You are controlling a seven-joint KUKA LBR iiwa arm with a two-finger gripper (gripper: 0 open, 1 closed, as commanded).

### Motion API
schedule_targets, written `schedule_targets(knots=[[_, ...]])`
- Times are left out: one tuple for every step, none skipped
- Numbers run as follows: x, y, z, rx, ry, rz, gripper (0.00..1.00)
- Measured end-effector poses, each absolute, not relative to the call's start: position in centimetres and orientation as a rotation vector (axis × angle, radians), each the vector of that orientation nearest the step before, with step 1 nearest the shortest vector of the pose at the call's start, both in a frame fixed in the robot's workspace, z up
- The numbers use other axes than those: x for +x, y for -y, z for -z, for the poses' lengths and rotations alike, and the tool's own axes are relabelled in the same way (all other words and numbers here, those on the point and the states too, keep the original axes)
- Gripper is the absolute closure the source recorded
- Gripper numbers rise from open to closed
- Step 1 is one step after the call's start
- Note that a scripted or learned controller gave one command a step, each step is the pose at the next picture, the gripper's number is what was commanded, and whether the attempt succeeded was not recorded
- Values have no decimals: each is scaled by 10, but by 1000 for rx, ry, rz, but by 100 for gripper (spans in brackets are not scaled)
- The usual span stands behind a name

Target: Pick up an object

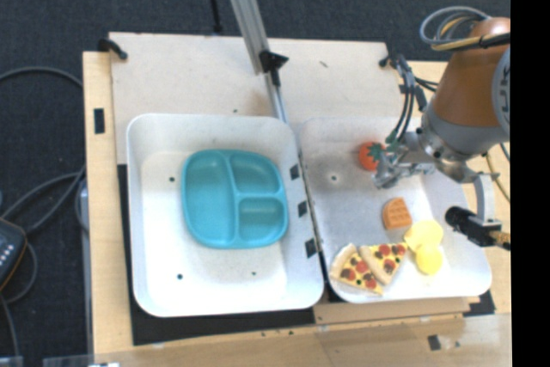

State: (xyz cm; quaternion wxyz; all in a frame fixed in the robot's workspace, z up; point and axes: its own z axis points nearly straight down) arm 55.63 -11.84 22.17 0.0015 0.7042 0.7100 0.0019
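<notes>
Two shallow white bins are seen side by side on a pale wooden tabletop [198, 73]. In the left bin [155, 271] one turquoise divided tray [234, 198] is found, with three compartments, lying flat near the bin's middle. No other loose item is counted in that bin.

In the right bin [344, 176] six small toy foods are counted. One red-orange tomato-like piece [369, 154] is placed toward the bin's far side. One orange ridged cracker-like piece [396, 213] is set near the middle. Two yellow rounded pieces [426, 245] are seen touching each other toward the right, one above the other. Two pizza slices [370, 265], with red dots on a pale topping, are laid at the near edge, touching side by side.

The arm is seen reaching in from the right, its orange band [468, 94] and grey wrist standing over the right bin's far right part. The pincer [388, 170] is lowered into the bin, just beside the tomato-like piece on its right and above the cracker-like piece in the view. Whether the tomato-like piece is touched cannot be told. How far the pincer is open cannot be told, as the fingertips are blurred against the metal parts around them, and nothing can be made out as held.

One slanted aluminium post [245, 4] is fixed at the tabletop's far side, between the bins.
</notes>
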Motion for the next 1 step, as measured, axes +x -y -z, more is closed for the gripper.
schedule_targets(knots=[[569,62,-216,2212,-2230,-3,100]])
